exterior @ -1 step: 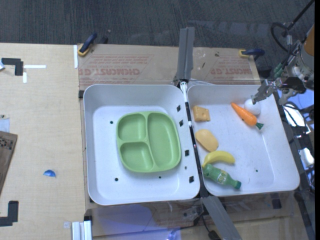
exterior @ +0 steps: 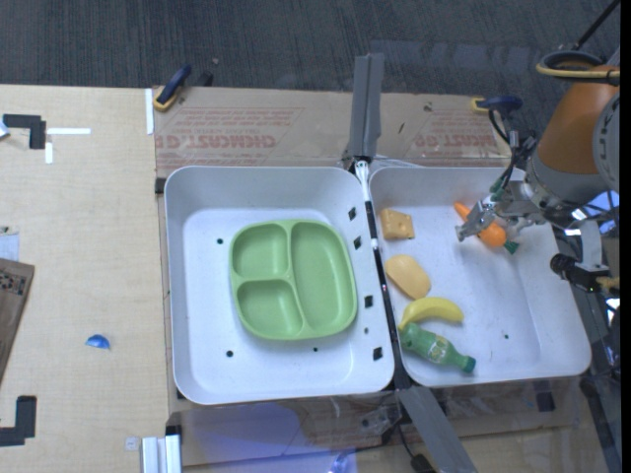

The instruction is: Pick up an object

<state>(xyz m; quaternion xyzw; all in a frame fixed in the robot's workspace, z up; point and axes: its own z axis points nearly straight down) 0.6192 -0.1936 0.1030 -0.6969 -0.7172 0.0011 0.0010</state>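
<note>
- I see my gripper [exterior: 485, 224] low in the right bin [exterior: 552, 363], near the bin's far right corner.
- Its fingers are closed on a toy carrot [exterior: 490, 233], orange with a green end. The carrot sits between the fingers, so I am holding it.
- I cannot tell if the carrot touches the bin floor or hangs just above it.
- The grey arm [exterior: 582, 136] with its orange band comes in over the right edge of that bin.
- Along the left edge of the right bin I see a tan bread piece [exterior: 397, 225], then a pale yellow lump [exterior: 409, 275] nearer to me.
- Near the front left corner lie a banana [exterior: 431, 310] and a green bottle [exterior: 436, 348], just beside each other.
- The left bin [exterior: 197, 363] holds a green tray [exterior: 294, 280] with three parts, in its middle.
</note>
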